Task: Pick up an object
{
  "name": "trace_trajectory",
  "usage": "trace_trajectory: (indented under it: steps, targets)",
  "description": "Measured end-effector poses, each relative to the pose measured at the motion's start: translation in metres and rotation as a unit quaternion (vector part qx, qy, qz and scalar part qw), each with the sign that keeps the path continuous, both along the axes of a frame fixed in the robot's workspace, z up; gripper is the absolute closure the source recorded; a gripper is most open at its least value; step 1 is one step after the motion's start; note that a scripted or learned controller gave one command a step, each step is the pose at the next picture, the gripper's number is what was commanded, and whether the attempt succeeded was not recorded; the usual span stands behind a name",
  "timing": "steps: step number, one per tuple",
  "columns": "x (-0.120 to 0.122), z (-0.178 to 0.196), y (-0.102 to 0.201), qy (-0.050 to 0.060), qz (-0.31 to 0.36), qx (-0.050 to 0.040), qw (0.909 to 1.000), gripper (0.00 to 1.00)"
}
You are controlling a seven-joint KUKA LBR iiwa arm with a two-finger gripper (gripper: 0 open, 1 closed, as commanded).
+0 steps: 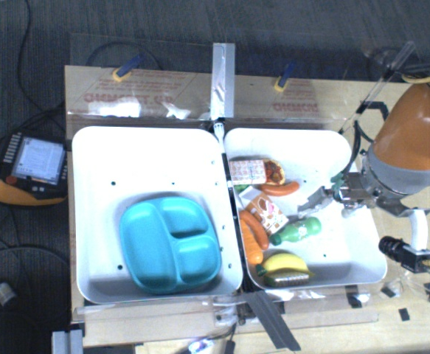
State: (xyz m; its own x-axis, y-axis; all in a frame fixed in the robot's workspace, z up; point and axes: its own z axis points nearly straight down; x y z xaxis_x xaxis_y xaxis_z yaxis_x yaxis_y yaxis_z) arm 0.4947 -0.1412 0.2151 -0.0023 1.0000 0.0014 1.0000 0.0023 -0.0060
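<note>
The right bin (333, 150) holds several toy foods along its left side. There is a pink and white box (246, 170) with a brown item (274, 171) beside it, and a red sausage (280, 189) just below them. Further down lie a small printed packet (268, 212), orange carrots (250, 236), a green bottle (297, 231) and a yellow banana (285, 261). My gripper (319, 199) reaches in from the right and hangs low over the bin's middle. It is just above and to the right of the green bottle, and nothing shows in its grasp.
A blue divided plate (172, 242) lies in the left bin (96, 168). A metal divider (223, 80) stands between the bins at the back. The arm's orange band (414, 124) and grey wrist (399, 172) lean over the right bin's right wall.
</note>
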Motion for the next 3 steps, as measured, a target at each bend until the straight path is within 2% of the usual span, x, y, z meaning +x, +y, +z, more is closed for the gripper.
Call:
trace_trajectory:
  steps: [1,2,3]
  targets:
    - [0.046,-0.091,-0.001,-0.005,0.048,-0.0003,0.9988,0.0]
    - [0.119,-0.127,-0.023,-0.008,0.049,-0.002,0.9988,0.0]
    - [0.12,-0.119,-0.021,-0.008,0.05,-0.0006,0.9987,1.0]
